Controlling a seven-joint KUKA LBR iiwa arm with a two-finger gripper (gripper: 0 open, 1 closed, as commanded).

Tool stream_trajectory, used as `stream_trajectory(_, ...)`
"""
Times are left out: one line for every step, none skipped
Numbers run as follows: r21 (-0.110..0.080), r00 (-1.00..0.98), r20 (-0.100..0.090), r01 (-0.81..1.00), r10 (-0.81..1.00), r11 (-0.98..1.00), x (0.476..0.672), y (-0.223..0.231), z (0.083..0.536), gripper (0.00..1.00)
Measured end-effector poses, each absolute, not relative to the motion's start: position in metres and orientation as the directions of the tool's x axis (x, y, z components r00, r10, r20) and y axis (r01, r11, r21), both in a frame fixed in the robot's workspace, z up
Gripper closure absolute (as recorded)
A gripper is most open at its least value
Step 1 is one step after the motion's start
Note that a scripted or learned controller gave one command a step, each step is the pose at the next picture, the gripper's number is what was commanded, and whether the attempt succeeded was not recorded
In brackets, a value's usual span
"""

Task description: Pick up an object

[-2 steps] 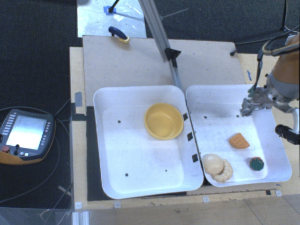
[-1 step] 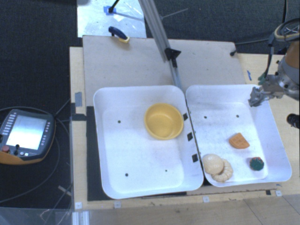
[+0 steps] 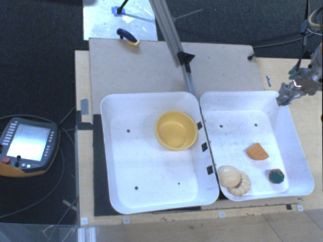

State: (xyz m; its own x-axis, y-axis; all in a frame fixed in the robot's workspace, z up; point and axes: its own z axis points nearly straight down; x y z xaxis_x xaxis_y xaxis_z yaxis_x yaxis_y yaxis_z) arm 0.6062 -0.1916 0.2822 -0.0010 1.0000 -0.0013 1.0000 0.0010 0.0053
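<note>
my gripper (image 3: 283, 99) hangs over the far right corner of the right bin (image 3: 282, 130), touching nothing i can see; i cannot tell its state. in that bin an orange wedge (image 3: 257, 152) lies toward the right wall, long axis running left to right. a green ball (image 3: 276, 176) sits by the near right corner, and a cream pastry (image 3: 234, 179) at the near left corner. a yellow bowl (image 3: 176, 130) stands upright in the left bin (image 3: 126, 185), near its far right corner.

Even, bright overhead light; the white bins (image 3: 151, 185) nearly wash out. Glare patch on the floor (image 3: 103, 14) upper left. Shadows faint, detail soft.
</note>
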Motion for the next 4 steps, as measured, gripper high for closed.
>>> stream_trajectory(0.0,-0.004,0.001,1.0,1.0,0.004,0.598,-0.138,0.267,1.0)
stream_trajectory(-0.001,-0.004,0.001,1.0,1.0,0.004,0.581,-0.084,0.251,1.0)
stream_trajectory(0.001,-0.005,0.001,1.0,1.0,0.005,0.568,-0.039,0.255,1.0)
stream_trajectory(-0.001,-0.005,0.001,1.0,1.0,0.005,0.547,0.013,0.239,1.0)
